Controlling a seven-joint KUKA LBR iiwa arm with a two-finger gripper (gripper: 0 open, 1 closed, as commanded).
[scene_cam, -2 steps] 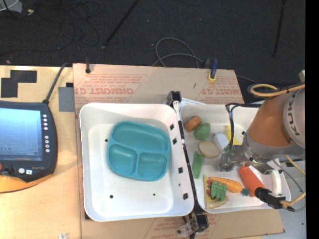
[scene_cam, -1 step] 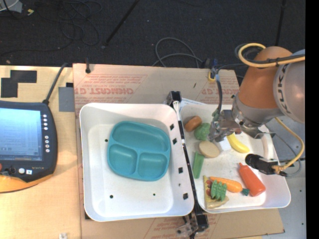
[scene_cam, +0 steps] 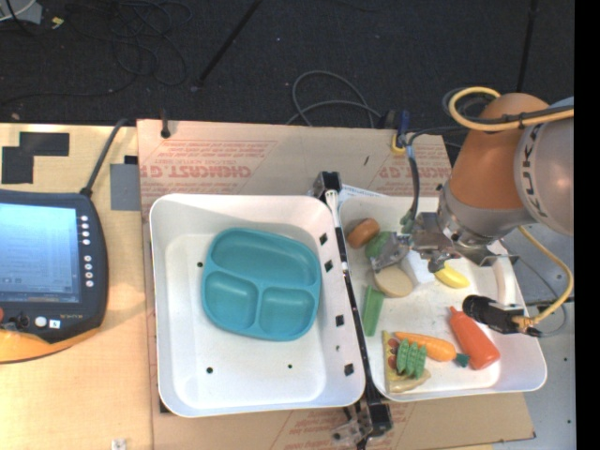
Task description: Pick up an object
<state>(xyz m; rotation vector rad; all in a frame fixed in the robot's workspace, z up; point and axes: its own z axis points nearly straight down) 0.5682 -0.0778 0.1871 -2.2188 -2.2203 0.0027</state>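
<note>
The right bin (scene_cam: pixel 525 375) holds several toy foods: a brown bun (scene_cam: pixel 363 232), a green piece (scene_cam: pixel 378 245), a tan round piece (scene_cam: pixel 394 282), a yellow lemon (scene_cam: pixel 451 277), a green cucumber (scene_cam: pixel 372 309), a carrot (scene_cam: pixel 425 344) and a red pepper (scene_cam: pixel 474 339). My gripper (scene_cam: pixel 403 247) hangs low over the bin's upper part, just above the tan piece and beside the green piece. I see nothing lifted.
The left bin (scene_cam: pixel 178 345) carries a teal divided tray (scene_cam: pixel 261 284). A black clip runs along the wall between the bins (scene_cam: pixel 342 289). A tablet (scene_cam: pixel 42 265) lies at the far left. Cables loop by the arm's base (scene_cam: pixel 473 101).
</note>
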